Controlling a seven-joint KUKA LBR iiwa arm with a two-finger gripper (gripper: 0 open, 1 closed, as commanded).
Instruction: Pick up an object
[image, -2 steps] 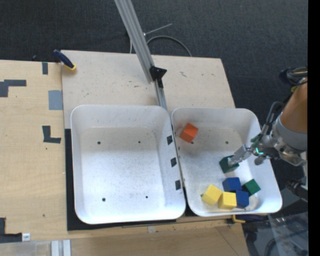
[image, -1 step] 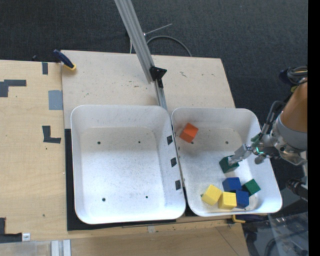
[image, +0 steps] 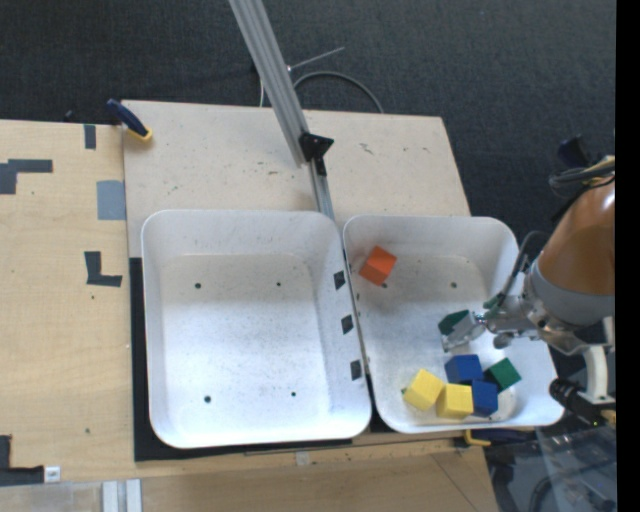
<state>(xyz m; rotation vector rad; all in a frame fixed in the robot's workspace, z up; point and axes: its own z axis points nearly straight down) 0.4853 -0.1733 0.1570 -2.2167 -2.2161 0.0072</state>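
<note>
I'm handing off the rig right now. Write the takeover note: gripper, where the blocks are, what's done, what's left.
Gripper: low in the right white bin, above the block cluster; nothing visible between its fingers.
Blocks: orange cube alone near the bin's far left; two yellow cubes, blue blocks and green cube bunched at the near right. A small green piece sits beside the gripper.
Done: no pick yet.
Left: grasp one block and lift.

Pale wooden bench (image: 280, 160) (grey tape patches (image: 110, 198)) over dark carpet floor (image: 480, 60)
</note>
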